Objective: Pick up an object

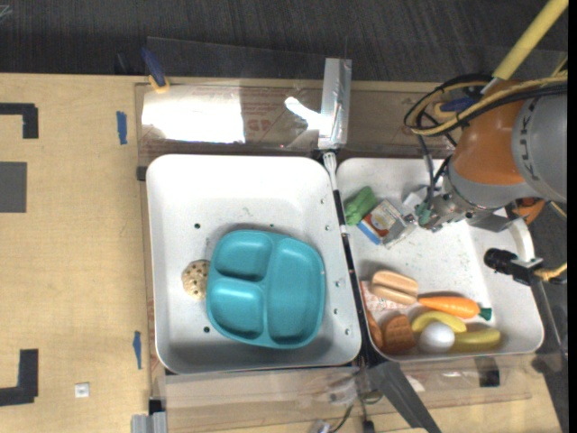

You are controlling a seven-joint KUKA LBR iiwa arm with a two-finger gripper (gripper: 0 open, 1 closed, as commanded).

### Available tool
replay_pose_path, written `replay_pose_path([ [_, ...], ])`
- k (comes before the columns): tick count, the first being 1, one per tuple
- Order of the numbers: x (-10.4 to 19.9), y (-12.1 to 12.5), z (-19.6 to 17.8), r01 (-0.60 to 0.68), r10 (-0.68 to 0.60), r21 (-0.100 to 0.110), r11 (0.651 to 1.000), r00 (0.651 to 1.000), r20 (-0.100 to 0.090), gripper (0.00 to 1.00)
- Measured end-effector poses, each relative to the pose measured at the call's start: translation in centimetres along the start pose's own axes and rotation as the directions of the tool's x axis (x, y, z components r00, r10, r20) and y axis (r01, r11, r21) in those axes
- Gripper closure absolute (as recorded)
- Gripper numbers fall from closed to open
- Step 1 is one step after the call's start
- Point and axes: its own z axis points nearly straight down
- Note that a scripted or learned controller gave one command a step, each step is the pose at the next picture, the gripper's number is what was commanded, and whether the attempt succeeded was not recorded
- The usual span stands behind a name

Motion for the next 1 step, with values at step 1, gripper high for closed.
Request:
replay_pose_path([
  [1,-0.82,-5.05,1.02,-0.285,0.286,0.016,0.958,0.958,-0.005,0.00],
])
